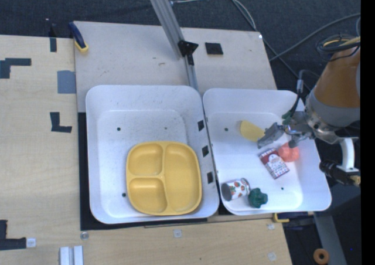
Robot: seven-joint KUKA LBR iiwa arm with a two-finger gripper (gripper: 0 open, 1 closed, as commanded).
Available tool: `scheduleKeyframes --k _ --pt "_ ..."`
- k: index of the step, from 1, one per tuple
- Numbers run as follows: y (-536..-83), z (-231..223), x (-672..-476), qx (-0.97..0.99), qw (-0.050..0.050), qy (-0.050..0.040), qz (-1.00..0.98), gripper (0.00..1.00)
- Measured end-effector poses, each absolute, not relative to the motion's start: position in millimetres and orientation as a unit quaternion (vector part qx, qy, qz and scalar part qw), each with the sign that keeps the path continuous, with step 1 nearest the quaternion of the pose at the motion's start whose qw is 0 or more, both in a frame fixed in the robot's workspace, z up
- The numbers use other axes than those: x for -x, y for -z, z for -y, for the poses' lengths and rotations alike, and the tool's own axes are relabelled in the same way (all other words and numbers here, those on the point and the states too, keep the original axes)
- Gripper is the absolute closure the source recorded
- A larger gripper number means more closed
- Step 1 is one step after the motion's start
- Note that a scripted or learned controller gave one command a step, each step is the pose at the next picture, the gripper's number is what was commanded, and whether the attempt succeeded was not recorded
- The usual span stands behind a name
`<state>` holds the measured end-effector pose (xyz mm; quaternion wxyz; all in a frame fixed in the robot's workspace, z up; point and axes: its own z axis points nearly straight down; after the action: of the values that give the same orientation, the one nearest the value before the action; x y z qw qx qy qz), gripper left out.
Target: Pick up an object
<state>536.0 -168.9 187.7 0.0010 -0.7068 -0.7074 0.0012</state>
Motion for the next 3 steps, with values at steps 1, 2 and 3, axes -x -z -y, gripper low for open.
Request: scheduleKeyframes --k 1,2,3 --pt "-137 175 -527.8 0.707 0.002 -0.0016 0.707 0.0" --pt "-148 174 -528.4 0.706 0.002 -0.0011 0.708 1.0" --pt "-207 168 -525.3 0.706 0.0 0.0 0.708 1.0"
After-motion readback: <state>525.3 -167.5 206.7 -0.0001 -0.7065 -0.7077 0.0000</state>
